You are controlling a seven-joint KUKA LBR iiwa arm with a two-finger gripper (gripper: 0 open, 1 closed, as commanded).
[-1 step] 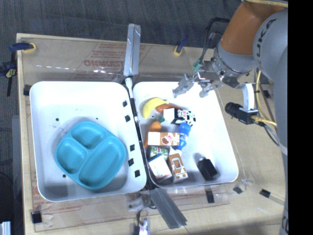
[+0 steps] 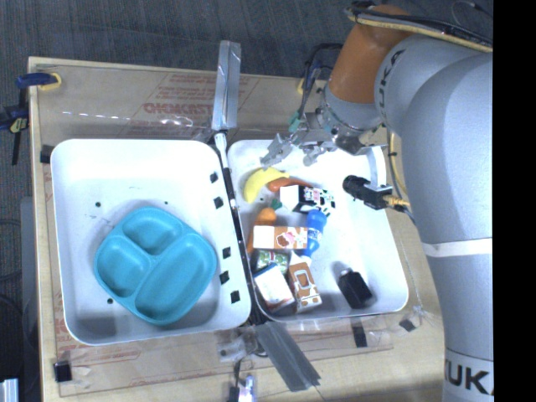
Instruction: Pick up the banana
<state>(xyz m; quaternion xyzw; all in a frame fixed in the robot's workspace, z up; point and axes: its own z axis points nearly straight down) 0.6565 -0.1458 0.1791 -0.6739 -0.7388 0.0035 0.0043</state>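
Pincer hangs over the back of the right bin, fingers spread open and gripping nothing. Banana lies just below and left of it, near the bin's back left corner, at the top of a heap of boxes, so prob. reachable from above. Arm reaches in from the right, wrist bent downward. Blue tray sits well left, in the other bin.

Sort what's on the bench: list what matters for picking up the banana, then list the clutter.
For the job:
banana, in the right bin
end effector, above the banana

Just lying about:
blue divided plate in the left bin
black block
small cartons
blue bottle
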